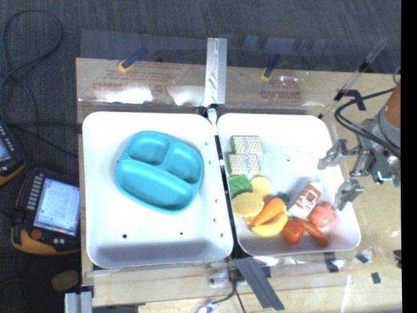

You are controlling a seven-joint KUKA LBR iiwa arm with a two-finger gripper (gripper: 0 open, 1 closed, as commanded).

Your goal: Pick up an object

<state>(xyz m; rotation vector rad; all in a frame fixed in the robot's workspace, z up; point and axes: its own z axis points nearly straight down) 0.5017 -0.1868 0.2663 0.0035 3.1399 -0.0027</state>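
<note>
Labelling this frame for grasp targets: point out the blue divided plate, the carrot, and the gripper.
blue divided plate (158, 169), camera view, centre ridge.
carrot (270, 210), camera view, mid-body.
gripper (340, 173), camera view, between the fingertips.

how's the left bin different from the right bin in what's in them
The left bin holds one thing, a blue divided plate; the right bin holds many small toy foods. The plate lies mid-bin; the foods crowd the right bin's left and near sides. Both bins are shallow and white.

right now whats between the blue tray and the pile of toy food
In the camera view, the two bins' touching rims lie between the blue tray and the toy food pile; otherwise bare white bin floor.
</note>
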